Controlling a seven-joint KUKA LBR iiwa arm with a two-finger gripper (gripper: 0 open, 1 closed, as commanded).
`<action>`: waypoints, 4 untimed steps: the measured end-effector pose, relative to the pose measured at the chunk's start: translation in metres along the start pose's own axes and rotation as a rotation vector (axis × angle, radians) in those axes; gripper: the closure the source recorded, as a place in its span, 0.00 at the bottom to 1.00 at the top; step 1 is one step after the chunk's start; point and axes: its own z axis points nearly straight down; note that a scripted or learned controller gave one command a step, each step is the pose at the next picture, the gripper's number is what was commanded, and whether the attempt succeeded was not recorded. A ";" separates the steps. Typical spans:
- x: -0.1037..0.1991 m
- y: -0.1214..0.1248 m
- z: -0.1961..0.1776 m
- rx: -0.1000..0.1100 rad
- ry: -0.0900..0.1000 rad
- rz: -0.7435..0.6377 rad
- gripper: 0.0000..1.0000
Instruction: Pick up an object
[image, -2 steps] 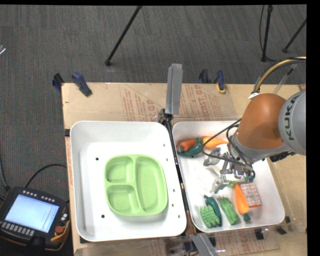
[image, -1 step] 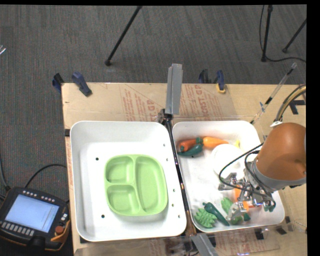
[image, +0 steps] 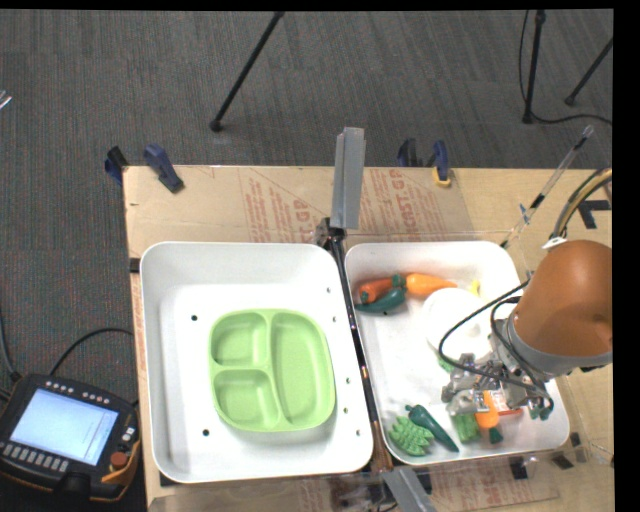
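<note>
Arm (image: 560, 300) bent low over right bin (image: 400, 400)

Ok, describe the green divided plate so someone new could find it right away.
Look at the left bin of the two white ones on the bench. The plate lies flat in its middle, pale green with three compartments. It is far larger than the toy vegetables in the right bin.

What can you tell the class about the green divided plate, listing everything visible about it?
The green divided plate is pale lime green and looks like smooth plastic. It is a rounded rectangle with three compartments: two smaller ones stacked on the camera view's left and one long one on the right, split by raised ridges. It lies flat and right way up, slightly rotated, on the floor of the left white bin, near the bin's middle. Nothing lies in it, and it touches only the bin floor.
</note>
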 end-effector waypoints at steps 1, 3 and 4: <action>0.000 0.000 0.000 0.000 0.001 -0.001 0.00; -0.001 0.002 -0.009 -0.002 0.000 -0.007 0.00; -0.002 0.003 -0.018 -0.002 -0.001 -0.012 1.00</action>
